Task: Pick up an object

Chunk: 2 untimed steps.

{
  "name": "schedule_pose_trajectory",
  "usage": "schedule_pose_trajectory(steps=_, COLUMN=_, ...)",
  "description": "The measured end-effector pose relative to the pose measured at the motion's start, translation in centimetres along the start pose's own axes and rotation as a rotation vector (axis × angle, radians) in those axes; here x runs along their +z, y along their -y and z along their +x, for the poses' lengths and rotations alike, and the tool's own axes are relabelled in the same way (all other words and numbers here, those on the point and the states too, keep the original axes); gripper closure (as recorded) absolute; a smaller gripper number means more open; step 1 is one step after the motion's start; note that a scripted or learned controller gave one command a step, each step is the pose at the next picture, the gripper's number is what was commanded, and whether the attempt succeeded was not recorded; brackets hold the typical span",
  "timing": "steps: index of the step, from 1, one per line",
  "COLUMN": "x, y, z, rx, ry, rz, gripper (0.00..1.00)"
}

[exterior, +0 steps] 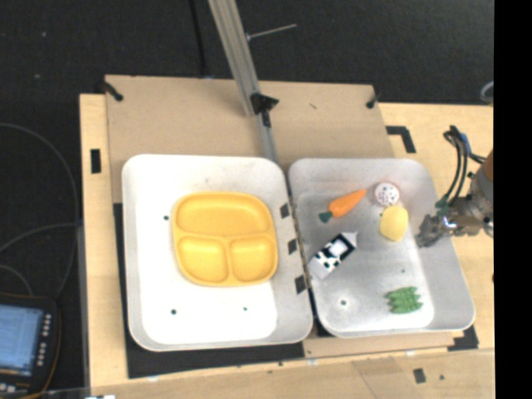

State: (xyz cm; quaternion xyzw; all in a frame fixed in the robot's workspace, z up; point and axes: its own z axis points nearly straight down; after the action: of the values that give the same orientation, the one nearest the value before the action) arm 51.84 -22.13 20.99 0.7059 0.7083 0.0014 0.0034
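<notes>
I count five small things in the right bin (449,306): an orange carrot (348,203) upper middle, a pale round speckled piece (386,194) beside it, a yellow lemon (394,223) just below that, a black-and-white block (333,253) near the centre, and a green bunch (404,300) at lower right. The left bin (150,248) holds one yellow three-part tray (224,238). My tool (432,229) sits at the bin's right rim, near the lemon; I cannot tell its state, being small and blurred. The arm is cut off at the right.
</notes>
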Motion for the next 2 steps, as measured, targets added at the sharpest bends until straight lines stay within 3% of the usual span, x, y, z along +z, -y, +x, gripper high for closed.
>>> schedule_pose_trajectory(steps=2, x=-0.7, y=-2.2, z=10.9, rx=-0.004, ry=-0.004, rz=0.004, gripper=1.00)
